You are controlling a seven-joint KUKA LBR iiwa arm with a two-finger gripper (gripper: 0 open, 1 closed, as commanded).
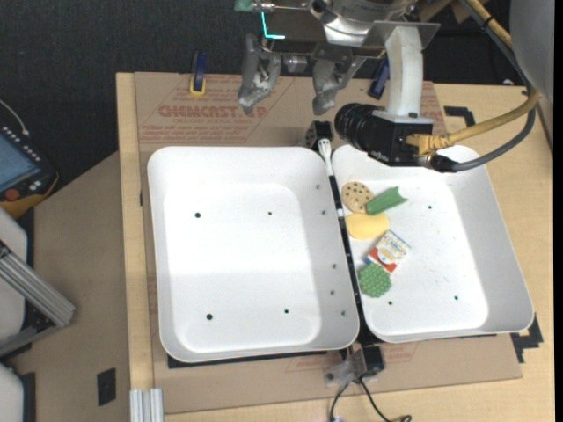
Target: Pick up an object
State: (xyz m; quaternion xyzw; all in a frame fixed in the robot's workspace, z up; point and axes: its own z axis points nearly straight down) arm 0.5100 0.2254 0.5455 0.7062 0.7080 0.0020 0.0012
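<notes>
White plastic fills your view: two shallow bins sit side by side on a cardboard sheet (220, 104) spread over the tabletop, their inner rims touching down the middle. Your arm's gripper (291, 84) hangs above the tabletop's far edge, over the printed cardboard just beyond the far rim of the left bin (176, 236). Its jaws stand wide apart, two grey fingers (256, 79) pointing down with nothing between them.

Your candidates for the pick all lie in the right bin (475, 262), bunched against its left wall, beside the seam between the bins. A round speckled cookie (355, 195) sits farthest from you, with a green wedge-shaped piece (386, 200) touching its right side. Just nearer is a yellow rounded item (366, 226), then a small red-and-white packet (388, 251), and nearest of all a round green textured piece (376, 280). All five are close together, and well apart from the gripper.

A black device (378, 134) with a yellow-tan cable (493, 121) overhangs the far rim of the right bin. A blue-and-yellow clamp (199, 74) grips the far edge of the cardboard to the gripper's left.
</notes>
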